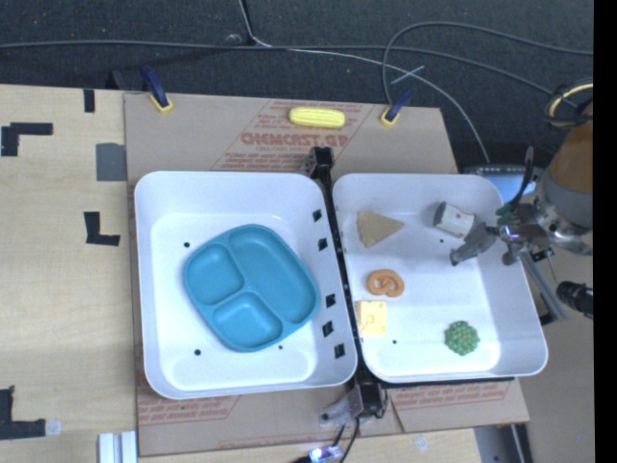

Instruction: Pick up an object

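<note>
2 shallow white bins sit side by side on a sheet of brown cardboard (pixel 270 143) laid over the bench (pixel 58 258). The left bin (pixel 154 287) holds a blue divided plate (pixel 250 286) with 3 compartments, lying flat near the middle of the bin. The right bin (pixel 511 345) holds 5 small things: a tan wedge (pixel 377 227) at its upper left, a pretzel-shaped orange piece (pixel 385 283) below it, a yellow square (pixel 371 316) just under that near the bin's left wall, a green bumpy ball (pixel 462 338) at the lower right, and a small white and grey cylinder (pixel 451 217) at the upper right. The arm (pixel 569 177) enters at the right of the frame, and its gripper (pixel 479 244) reaches over the right bin's right rim, with a dark finger (pixel 469 249) pointing down and left, just below the cylinder and apart from it. Nothing lies between the fingers; whether they are open or closed I cannot tell. A yellow object (pixel 316 118) lies on the cardboard above the bins, at the upper centre of the frame.
</note>
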`<state>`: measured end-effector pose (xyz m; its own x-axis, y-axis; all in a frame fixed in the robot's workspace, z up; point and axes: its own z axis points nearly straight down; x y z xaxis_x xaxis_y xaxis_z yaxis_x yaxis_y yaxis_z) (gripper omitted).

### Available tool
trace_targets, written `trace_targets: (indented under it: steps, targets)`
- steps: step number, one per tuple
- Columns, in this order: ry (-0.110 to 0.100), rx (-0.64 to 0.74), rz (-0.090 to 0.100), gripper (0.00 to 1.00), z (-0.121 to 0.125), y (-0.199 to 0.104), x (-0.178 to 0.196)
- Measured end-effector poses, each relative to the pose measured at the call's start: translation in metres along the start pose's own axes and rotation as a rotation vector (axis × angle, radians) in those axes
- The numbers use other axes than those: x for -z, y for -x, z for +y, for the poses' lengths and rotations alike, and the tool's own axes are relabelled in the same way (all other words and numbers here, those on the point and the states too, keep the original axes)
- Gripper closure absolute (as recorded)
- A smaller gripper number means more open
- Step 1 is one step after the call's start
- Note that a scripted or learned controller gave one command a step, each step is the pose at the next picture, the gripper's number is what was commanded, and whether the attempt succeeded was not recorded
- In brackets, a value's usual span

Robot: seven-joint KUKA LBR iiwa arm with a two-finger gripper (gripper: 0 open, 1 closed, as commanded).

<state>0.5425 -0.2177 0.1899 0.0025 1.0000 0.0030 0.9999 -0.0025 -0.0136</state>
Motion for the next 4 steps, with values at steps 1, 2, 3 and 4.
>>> trace_targets:
  steps: [1,2,3,4]
  targets:
    - [0.012,0.003,-0.003,0.0,0.003,0.0,0.007]
    - [0.008,0.003,-0.003,0.0,0.002,-0.002,-0.037]
    - [0.009,0.004,-0.003,0.0,0.002,-0.003,-0.101]
    - [0.014,0.004,-0.005,0.0,0.003,-0.003,-0.104]
